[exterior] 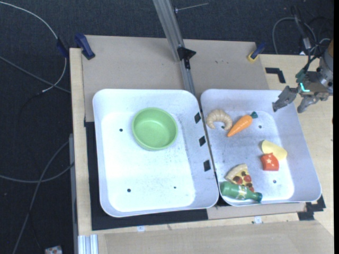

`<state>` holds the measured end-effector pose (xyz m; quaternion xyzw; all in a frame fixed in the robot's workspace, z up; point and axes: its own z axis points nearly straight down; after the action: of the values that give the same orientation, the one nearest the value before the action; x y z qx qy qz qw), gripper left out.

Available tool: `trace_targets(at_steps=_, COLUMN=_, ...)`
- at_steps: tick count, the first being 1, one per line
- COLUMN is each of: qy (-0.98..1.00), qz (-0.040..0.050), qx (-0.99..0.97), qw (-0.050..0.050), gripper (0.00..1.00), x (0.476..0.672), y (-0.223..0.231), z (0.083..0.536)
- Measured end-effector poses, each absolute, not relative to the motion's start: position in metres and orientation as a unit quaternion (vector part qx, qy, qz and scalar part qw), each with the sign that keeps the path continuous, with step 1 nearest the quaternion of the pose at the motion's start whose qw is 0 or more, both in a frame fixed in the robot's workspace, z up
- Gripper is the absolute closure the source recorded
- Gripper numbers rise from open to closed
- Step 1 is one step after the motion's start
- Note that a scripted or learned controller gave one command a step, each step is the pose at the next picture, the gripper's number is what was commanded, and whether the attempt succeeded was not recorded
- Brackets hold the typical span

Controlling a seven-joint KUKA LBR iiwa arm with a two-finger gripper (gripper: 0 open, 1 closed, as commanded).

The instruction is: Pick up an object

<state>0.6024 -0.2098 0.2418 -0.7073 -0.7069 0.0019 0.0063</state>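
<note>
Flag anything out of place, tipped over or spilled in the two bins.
Nothing is spilled or broken. The green bottle lies on its side at the right bin's near edge, touching the pizza slice. The green bowl sits upright in the left bin.

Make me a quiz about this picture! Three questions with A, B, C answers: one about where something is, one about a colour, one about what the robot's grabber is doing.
1. Where is the bowl?
A. left bin
B. right bin
C. off the bench

2. What colour is the bowl?
A. red
B. green
C. blue

3. What is the gripper doing?
A. squeezing the carrot
B. open with nothing in it
C. sitting in the bowl

Answers:
1 A, the bowl sits alone in the left bin.
2 B, it is light green.
3 B, its fingers are spread apart above the right bin's far right corner, with nothing between them.
</note>
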Motion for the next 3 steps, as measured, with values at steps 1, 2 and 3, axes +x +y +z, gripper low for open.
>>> trace_targets(at_steps=1, qy=-0.707, qz=0.0002, qx=-0.707, qw=0.004, gripper=0.0, x=0.604, y=-0.21, z=0.245)
trace_targets(at_steps=2, qy=-0.708, qz=0.0021, qx=-0.706, qw=0.006, gripper=0.0, x=0.607, y=-0.204, z=0.201)
trace_targets(at_steps=3, qy=-0.708, qz=0.0027, qx=-0.706, qw=0.007, gripper=0.0, x=0.609, y=-0.199, z=0.137)
